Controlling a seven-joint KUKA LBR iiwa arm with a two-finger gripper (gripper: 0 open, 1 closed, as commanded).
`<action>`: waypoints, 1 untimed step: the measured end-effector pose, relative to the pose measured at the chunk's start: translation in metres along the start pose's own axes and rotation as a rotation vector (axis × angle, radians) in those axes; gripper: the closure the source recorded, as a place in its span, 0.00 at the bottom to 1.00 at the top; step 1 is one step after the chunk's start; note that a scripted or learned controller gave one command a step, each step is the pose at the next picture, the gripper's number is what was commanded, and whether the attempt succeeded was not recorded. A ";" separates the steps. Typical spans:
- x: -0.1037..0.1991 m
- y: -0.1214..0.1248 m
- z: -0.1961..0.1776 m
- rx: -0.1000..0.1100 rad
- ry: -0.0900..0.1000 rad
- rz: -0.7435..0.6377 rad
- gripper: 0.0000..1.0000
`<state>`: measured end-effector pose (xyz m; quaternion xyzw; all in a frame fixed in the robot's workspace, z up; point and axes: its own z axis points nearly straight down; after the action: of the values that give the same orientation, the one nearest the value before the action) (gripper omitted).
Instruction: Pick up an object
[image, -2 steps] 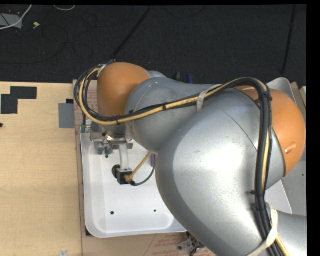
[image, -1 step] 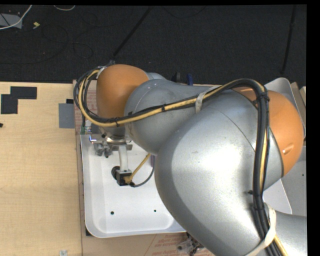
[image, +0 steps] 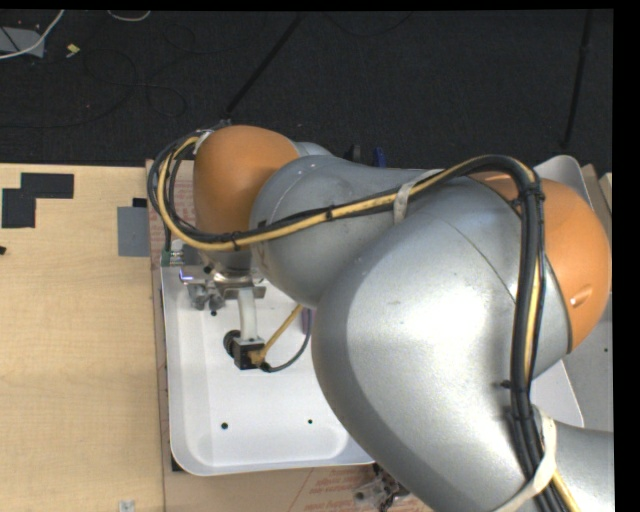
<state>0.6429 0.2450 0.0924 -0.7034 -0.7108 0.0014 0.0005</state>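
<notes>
Reaches in from the right and covers most of the middle and right of the frame: grey arm (image: 430, 330), with 1 orange band (image: 240, 175) above the wrist at upper centre. Hangs just below that band, over the upper left part of the left white bin (image: 200, 440): gripper (image: 215, 298), low over the bin floor, touching it or not cannot be told. Cannot tell whether spread, pressed together or pinching anything, since the working end is small and blurred under the wrist. As for a thing to pick: pale violet sliver (image: 305, 320) peeking out at the arm's edge, right of the gripper and over the same bin's floor, too hidden to name. Lower on that floor, near the bottom rim, well apart from each other: 2 small dark specks (image: 225, 425). Shows as a white strip at the right edge, past the arm: right bin (image: 598, 372). Fills the left of the frame: tan bench top (image: 80, 330), with black shapes (image: 40, 195) and 1 grey rectangle (image: 130, 230) at upper left. Runs across the top: dark floor (image: 400, 70) with loose cables.
</notes>
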 end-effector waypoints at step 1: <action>0.000 0.000 0.006 0.002 -0.001 -0.001 1.00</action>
<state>0.6424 0.2451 0.0868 -0.7029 -0.7113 0.0023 0.0009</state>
